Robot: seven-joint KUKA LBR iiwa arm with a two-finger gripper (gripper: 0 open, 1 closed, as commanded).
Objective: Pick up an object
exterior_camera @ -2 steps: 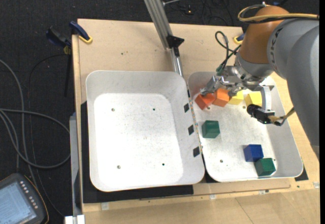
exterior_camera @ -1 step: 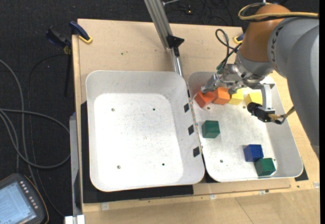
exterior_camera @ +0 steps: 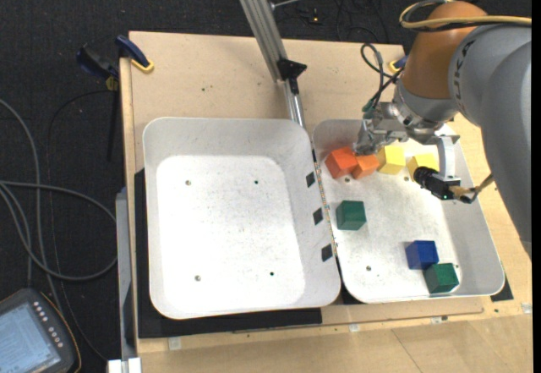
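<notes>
My gripper (exterior_camera: pixel 369 145) hangs low over the far left part of the right bin (exterior_camera: pixel 397 278), directly above a cluster of orange blocks (exterior_camera: pixel 342 163). A yellow block (exterior_camera: pixel 392 160) lies just to its right, and a second yellow piece (exterior_camera: pixel 425 163) sits past that. Nearer the middle of the bin rests a green cube (exterior_camera: pixel 351 216). A blue cube (exterior_camera: pixel 421 254) and a dark green cube (exterior_camera: pixel 441 277) sit at the near right corner. The arm's wrist hides the fingertips.
The left bin (exterior_camera: pixel 221 219) stands beside the right one, their rims touching at the centre. A metal pole (exterior_camera: pixel 262 20) slants down from the top to the bins' far edge. A blue and yellow clamp (exterior_camera: pixel 127 54) grips the bench's far left corner.
</notes>
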